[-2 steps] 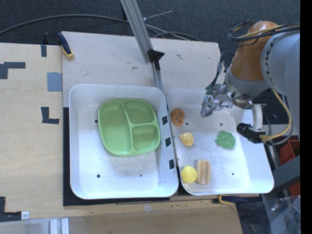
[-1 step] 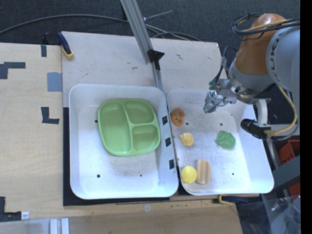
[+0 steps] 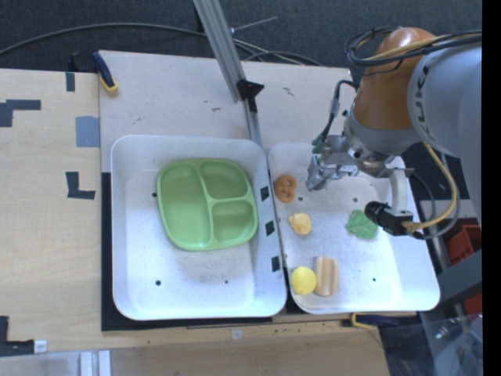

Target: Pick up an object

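The right bin (image 3: 407,288) holds an orange round pastry (image 3: 285,187) at its upper left, a small yellow piece (image 3: 300,224) below that, a yellow ball (image 3: 303,280) beside a tan bread-like roll (image 3: 326,276) near the front, and a green leafy piece (image 3: 362,224) on the right. My gripper (image 3: 317,178) hangs over the upper part of this bin, just right of the orange pastry and above the small yellow piece. I see nothing between its fingers.
The left bin (image 3: 129,233) holds a green divided plate (image 3: 208,204). A slanted metal pole (image 3: 221,37) crosses the back of the bench down to the wall between the bins. A blue and yellow clamp (image 3: 104,73) lies at the back left.
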